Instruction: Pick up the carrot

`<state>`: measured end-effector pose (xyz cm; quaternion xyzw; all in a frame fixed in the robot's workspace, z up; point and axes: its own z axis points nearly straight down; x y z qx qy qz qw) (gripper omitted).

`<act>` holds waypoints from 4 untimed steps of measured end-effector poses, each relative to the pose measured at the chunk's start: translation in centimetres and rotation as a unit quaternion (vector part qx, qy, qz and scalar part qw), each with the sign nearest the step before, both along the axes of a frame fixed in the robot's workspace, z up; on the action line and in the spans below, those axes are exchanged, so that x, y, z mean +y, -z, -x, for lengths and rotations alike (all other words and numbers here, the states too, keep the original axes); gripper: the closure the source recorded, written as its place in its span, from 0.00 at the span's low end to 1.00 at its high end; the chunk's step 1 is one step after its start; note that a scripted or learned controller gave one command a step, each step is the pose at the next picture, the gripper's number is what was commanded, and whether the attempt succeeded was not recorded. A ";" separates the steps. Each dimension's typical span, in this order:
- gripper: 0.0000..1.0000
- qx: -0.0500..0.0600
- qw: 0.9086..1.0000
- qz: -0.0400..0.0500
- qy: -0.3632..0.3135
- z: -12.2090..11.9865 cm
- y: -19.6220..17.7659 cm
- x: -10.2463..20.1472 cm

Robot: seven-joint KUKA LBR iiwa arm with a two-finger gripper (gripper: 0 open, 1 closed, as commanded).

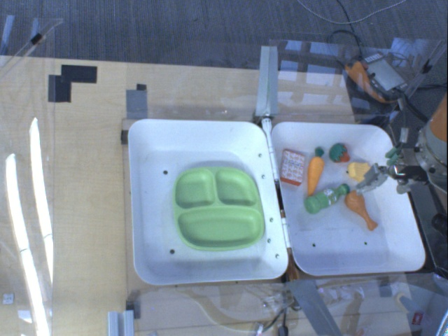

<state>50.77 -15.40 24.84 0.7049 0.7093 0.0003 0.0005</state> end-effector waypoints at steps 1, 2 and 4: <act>0.00 0.000 0.993 0.000 -0.117 -4.4 6.7 -0.9; 0.00 -0.003 0.990 0.001 -0.143 -5.0 14.2 -2.1; 1.00 -0.003 0.960 0.002 -0.281 -4.6 3.8 1.7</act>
